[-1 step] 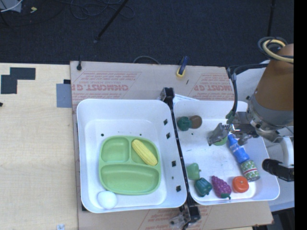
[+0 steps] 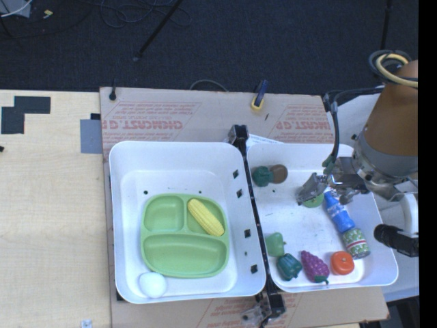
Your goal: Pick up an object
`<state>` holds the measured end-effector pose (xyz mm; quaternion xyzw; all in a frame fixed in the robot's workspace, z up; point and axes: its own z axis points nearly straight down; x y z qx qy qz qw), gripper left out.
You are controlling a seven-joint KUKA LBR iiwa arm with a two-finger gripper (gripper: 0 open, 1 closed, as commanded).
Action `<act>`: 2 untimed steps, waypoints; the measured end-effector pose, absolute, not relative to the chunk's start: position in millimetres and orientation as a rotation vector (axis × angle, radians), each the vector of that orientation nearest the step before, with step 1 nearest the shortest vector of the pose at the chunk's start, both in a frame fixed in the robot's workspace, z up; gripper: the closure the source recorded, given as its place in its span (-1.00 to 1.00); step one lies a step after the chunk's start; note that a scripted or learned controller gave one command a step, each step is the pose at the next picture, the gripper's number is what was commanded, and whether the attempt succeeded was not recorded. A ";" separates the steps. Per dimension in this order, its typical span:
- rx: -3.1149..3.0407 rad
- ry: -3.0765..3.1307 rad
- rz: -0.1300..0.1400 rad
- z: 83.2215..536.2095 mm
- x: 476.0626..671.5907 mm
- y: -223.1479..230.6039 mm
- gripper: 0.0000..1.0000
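My gripper [image 2: 328, 188] hangs low over the right bin [image 2: 300, 289], its jaws spread open. A blue bottle [image 2: 338, 214] lies slanted right under it, its upper end between the fingers, not lifted. By the left finger sits a small green piece [image 2: 313, 201]. Below the bottle lies a patterned green can [image 2: 356, 243]. Along the bin's front are an orange item [image 2: 342, 263], purple grapes [image 2: 315, 266], a teal pepper [image 2: 289, 266] and a light green block [image 2: 274, 244]. A teal ball [image 2: 261, 177] and a brown item [image 2: 278, 173] lie at the back left.
The left bin [image 2: 126, 183] holds a green divided plate [image 2: 183, 255] with a yellow corn cob [image 2: 205, 216] on it, and a white egg [image 2: 152, 283] at the front left corner. A black divider rail [image 2: 249, 210] runs between the bins.
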<state>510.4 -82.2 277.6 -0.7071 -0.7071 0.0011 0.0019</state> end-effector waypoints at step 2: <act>-2.217 -2.215 0.008 177.8 515.6 -89.5 -1.00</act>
